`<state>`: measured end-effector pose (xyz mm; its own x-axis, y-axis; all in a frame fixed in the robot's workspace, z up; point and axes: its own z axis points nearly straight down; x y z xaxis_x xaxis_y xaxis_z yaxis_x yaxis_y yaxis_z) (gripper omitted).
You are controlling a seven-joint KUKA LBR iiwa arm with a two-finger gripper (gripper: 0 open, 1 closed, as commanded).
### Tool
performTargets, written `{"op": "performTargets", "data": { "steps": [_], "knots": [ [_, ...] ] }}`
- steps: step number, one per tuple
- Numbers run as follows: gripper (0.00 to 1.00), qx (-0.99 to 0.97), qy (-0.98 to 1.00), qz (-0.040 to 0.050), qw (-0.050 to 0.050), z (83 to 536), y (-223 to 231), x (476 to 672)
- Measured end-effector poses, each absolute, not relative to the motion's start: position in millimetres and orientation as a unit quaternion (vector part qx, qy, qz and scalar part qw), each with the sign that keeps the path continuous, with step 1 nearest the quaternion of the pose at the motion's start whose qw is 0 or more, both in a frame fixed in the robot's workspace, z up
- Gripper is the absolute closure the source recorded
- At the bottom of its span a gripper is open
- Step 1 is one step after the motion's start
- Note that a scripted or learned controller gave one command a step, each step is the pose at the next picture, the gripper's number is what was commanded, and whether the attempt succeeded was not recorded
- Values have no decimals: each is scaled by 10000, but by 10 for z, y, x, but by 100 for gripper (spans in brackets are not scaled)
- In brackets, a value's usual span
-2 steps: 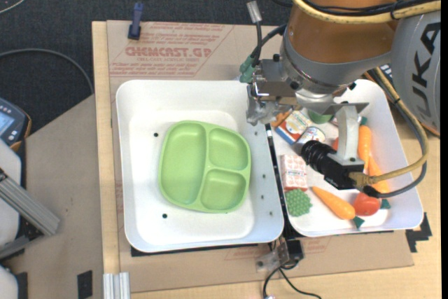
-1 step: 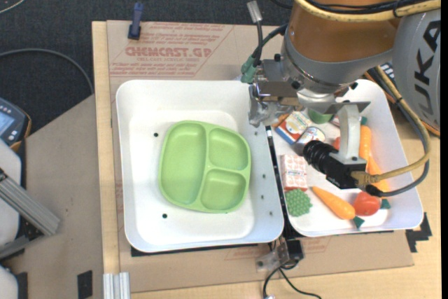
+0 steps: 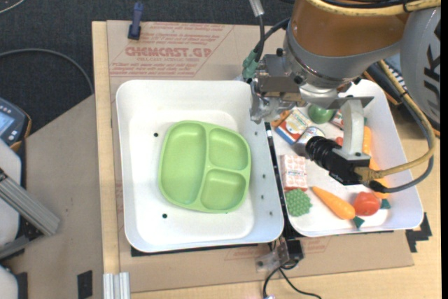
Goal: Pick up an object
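arm: the grey kuka arm [image 3: 364,3] with its orange band filled the upper right and hung over the right bin's far half.
bench board: a brown cardboard sheet [image 3: 175,45] printed with red lettering lay under both bins.
left bin: the shallow white bin [image 3: 136,150] sat left of centre, touching the right bin along its inner edge.
right bin: the white bin [image 3: 406,171] was partly hidden by the arm.
plate: a green three-compartment plate [image 3: 205,166] lay flat in the middle of the left bin.
gripper: the gripper [image 3: 318,115] sat low over the right bin's far end; whether its fingers were apart or closed, i could not tell, and nothing showed held between them.
carrot: an orange toy carrot [image 3: 334,202] lay in the right bin's near part, just beside the tomato.
carton: a small red-and-white carton [image 3: 295,172] lay by the inner wall.
tomato: a red toy tomato [image 3: 367,203] rested near the front edge.
green piece: a bumpy green toy [image 3: 297,202] lay just below the carton.
clip: a blue clip [image 3: 135,19] sat on the board's far left corner.
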<state>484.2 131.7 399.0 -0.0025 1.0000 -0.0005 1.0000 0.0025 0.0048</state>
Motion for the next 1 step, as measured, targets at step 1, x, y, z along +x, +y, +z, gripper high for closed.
{"op": "performTargets", "data": {
  "steps": [1],
  "knots": [
    [100, 7030, 7112, 53, 5, 4715, 2304, 4784]
  ]
}}
